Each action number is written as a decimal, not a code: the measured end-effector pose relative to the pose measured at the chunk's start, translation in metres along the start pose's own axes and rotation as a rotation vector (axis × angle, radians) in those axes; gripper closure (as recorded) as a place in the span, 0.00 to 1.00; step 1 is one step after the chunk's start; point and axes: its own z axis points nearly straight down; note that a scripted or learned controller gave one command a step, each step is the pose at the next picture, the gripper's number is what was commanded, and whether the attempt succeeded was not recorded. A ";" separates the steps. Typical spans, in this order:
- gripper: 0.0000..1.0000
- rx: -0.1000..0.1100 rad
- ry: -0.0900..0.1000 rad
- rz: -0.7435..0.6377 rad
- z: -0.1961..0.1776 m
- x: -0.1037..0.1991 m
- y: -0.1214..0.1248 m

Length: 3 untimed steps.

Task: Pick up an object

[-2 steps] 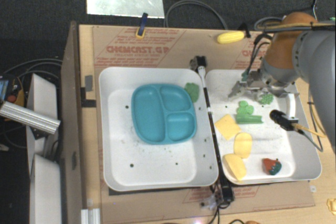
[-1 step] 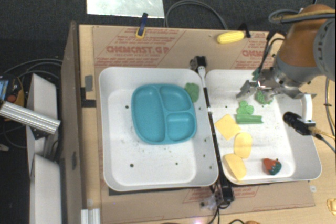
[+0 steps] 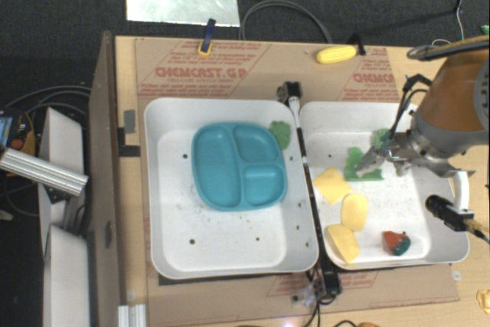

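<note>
Green object (image 3: 364, 165), partly behind gripper (image 3: 377, 158)

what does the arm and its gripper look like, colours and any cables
The arm is a thick rounded body, orange-brown where it meets a grey wrist section. A thin dark cable loops down its side toward the wrist. The gripper is a small metallic grey assembly with slim fingers. A white bracket and a black fitting sit below the wrist.

Two white bins (image 3: 230, 260) (image 3: 440, 249) sit side by side on the worktop (image 3: 230, 73). One blue divided plate (image 3: 238, 165) lies in the left bin. I count three yellow pieces (image 3: 331, 184) (image 3: 354, 211) (image 3: 344, 243), three green bits (image 3: 280, 134) (image 3: 356, 163) (image 3: 380, 138), and one small red-and-green toy (image 3: 397, 242).
</note>
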 end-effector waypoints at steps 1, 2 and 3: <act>0.00 0.001 0.002 -0.003 0.048 0.029 -0.026; 0.00 -0.001 0.001 -0.001 0.065 0.022 -0.055; 0.00 -0.010 -0.002 -0.007 0.049 0.010 -0.007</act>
